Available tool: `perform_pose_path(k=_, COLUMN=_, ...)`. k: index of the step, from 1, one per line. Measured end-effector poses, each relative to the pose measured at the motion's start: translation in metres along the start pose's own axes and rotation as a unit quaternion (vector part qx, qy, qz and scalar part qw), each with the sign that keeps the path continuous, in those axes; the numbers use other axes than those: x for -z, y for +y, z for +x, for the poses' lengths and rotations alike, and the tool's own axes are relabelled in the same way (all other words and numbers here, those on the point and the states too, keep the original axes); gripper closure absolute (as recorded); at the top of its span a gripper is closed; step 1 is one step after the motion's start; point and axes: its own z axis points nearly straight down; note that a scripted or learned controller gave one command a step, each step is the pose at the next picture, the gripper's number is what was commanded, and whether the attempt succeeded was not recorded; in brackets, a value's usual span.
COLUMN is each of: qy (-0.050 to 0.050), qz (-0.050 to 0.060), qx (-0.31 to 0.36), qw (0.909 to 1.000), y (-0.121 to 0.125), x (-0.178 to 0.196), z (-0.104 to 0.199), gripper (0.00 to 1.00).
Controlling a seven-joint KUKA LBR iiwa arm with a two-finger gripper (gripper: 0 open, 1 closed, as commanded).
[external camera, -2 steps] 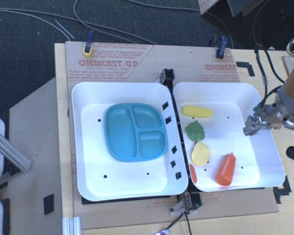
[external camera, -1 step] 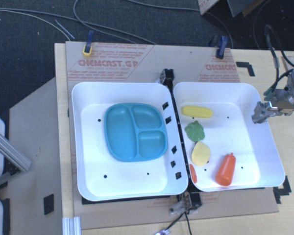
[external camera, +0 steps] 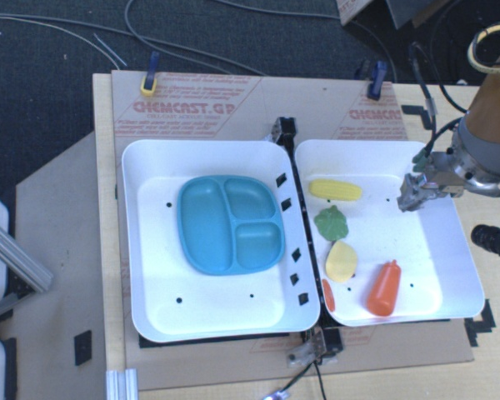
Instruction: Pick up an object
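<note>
The right bin [external camera: 450,248] holds a yellow corn cob [external camera: 335,191] at its upper left, a green leafy piece [external camera: 331,222] below that, a pale yellow fruit [external camera: 342,261], an orange-red bottle [external camera: 384,288] and a small red item [external camera: 327,295] by the divider. My gripper [external camera: 414,192] hangs over the right bin's upper right part, to the right of the corn cob and apart from every object. Nothing shows between its fingers.
The left bin [external camera: 150,240] holds a blue divided plate [external camera: 231,223]. A black clip rail [external camera: 293,215] runs between the bins. Cardboard [external camera: 192,102] lies under both, with clamps at its far edge and cables beyond.
</note>
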Motion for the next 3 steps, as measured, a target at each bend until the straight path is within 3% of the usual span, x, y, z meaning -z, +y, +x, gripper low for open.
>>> perform_pose_path(k=3, qy=0.0, qz=0.001, qx=0.001, qw=1.0, y=-0.002, x=-0.015, z=0.158, gripper=1.0)
